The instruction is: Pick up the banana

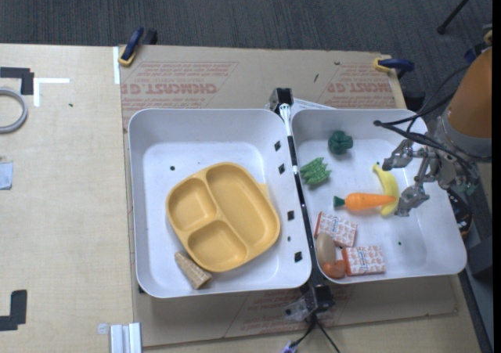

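Banana (386, 185) lies in right white bin (438, 253).

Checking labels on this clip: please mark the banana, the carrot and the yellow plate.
banana (385, 182): camera view, upper half of its curved body.
carrot (369, 202): camera view, middle of its orange body.
yellow plate (262, 201): camera view, right rim.

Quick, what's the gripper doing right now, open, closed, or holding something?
Gripper: open, fingers spread, holding nothing; it sits over the right bin just beside the banana.
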`<state>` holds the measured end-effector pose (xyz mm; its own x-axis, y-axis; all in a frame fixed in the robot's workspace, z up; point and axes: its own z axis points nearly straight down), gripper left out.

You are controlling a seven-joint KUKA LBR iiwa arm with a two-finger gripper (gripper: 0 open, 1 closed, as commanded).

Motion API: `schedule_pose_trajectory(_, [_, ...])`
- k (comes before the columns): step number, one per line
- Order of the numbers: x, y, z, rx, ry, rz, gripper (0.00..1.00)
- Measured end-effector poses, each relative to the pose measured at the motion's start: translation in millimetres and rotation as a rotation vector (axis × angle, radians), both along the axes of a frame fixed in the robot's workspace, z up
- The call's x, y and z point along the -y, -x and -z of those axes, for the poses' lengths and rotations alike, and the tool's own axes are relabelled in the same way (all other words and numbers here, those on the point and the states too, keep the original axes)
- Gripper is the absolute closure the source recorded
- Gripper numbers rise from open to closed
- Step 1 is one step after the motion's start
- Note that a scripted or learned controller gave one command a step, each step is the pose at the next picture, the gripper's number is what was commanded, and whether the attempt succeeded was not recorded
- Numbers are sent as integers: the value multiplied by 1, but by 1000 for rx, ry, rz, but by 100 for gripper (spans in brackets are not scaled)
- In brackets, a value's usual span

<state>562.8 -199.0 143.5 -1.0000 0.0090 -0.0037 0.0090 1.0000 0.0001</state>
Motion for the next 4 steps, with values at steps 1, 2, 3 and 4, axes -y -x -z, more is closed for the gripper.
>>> schedule_pose_trajectory(1, [6, -44, 50, 2, 1, -284, 0])
schedule_pose_trajectory(2, [23, -88, 50, 3, 1, -201, 0])
schedule_pose_trajectory(3, [23, -88, 50, 3, 1, -200, 0])
schedule_pose_trajectory(4, [21, -81, 50, 0, 0, -134, 0])
